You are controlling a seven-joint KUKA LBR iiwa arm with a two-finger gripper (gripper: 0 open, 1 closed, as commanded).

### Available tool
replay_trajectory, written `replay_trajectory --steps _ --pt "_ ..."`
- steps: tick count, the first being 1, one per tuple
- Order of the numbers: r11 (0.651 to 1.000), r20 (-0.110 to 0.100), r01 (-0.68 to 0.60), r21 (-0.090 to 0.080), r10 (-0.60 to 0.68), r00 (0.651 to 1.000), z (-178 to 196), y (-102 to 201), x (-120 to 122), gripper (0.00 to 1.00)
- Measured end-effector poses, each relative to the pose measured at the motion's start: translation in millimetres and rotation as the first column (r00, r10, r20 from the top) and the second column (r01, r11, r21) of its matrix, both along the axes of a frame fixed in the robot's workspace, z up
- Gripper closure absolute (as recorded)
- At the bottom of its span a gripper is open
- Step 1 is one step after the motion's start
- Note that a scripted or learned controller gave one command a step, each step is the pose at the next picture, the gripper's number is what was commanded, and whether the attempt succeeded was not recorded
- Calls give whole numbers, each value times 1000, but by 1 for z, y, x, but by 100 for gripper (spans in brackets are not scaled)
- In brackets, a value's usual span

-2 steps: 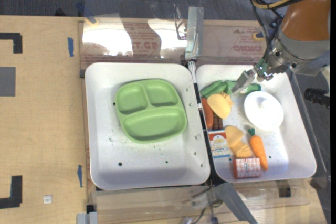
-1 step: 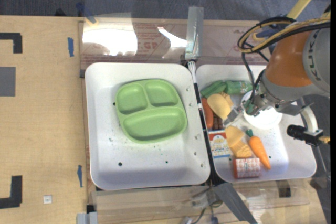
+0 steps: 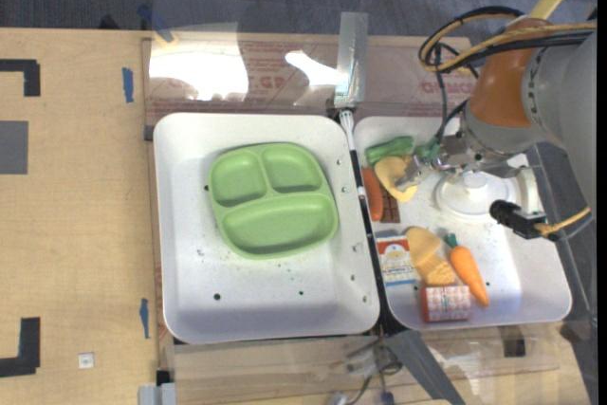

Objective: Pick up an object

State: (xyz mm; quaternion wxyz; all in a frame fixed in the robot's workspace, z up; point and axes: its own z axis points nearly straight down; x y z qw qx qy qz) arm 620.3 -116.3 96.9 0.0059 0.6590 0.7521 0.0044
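Observation:
My gripper [image 3: 415,170] is low in the upper left part of the right bin [image 3: 545,303], reaching in from the right. It sits right at the edge of a yellow toy food piece [image 3: 392,179] and seems to touch it. A green toy vegetable [image 3: 390,148] lies just above that piece. A brown sausage [image 3: 373,195] lies along the bin's left wall. Lower down are a small carton [image 3: 395,262], a tan bread piece [image 3: 428,252], an orange carrot [image 3: 468,272] and a red can [image 3: 446,301].
The left bin [image 3: 180,280] holds a green divided plate [image 3: 273,198]. A white round object [image 3: 464,196] lies under the wrist in the right bin. A black cable end [image 3: 513,216] hangs off the arm over that bin's right side.

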Motion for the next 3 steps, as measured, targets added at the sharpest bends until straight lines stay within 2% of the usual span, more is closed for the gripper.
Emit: replay_trajectory --steps 1,2,3 --pt "960 -9 281 5 -281 960 0 9 14 0" --pt "960 -10 281 1 -281 960 12 7 14 100" --pt "980 -11 201 1 -200 980 -10 -30 22 100"
